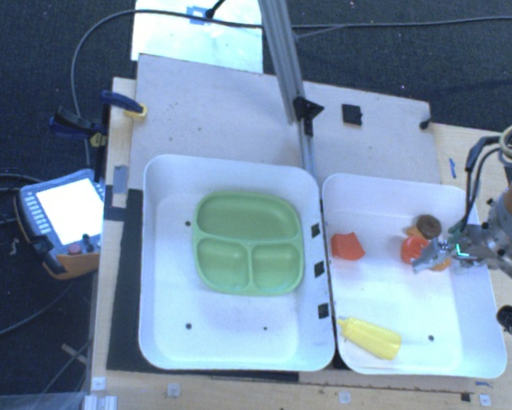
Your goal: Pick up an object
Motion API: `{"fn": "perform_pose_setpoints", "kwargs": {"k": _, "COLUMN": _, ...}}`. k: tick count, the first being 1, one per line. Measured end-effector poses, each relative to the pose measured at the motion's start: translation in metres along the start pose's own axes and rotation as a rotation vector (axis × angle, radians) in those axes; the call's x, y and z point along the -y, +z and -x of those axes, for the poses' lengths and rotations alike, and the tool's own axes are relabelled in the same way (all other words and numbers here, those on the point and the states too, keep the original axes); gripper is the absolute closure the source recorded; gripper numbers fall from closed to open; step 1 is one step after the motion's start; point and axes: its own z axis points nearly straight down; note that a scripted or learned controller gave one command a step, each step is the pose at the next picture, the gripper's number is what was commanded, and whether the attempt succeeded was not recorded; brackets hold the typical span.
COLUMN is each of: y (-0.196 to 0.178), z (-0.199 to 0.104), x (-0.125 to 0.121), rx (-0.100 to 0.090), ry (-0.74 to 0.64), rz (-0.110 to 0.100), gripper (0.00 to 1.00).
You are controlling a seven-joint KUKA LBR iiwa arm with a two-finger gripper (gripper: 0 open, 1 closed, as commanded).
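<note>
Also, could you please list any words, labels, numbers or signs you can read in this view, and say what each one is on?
No text here can be read.
The handheld pendant left of the bins has a lit screen, but it is washed out white; its buttons are too small to read.
The small black tag on the board behind the bins shows no legible marking.
The green divided plate and the bins carry no visible print.

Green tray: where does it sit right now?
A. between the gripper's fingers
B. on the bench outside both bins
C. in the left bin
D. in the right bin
C: the green tray lies flat inside the left bin, while the gripper is over the right bin, next to the orange items there.
</note>
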Motion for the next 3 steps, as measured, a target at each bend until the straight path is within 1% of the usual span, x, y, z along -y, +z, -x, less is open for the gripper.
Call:
{"fn": "perform_pose_setpoints", "kwargs": {"k": 1, "y": -0.001, "z": 0.0, "x": -0.001, "rx": 0.0, "ry": 0.0, "rz": 0.002, "gripper": 0.0}}
{"fn": "perform_pose_setpoints", "kwargs": {"k": 2, "y": 0.061, "z": -0.005, "x": 0.0, "rx": 0.0, "ry": 0.002, "rz": -0.002, "gripper": 0.0}}
{"fn": "perform_pose_setpoints", "kwargs": {"k": 3, "y": 0.111, "z": -0.005, "x": -0.002, "rx": 0.001, "ry": 0.003, "rz": 0.005, "gripper": 0.0}}
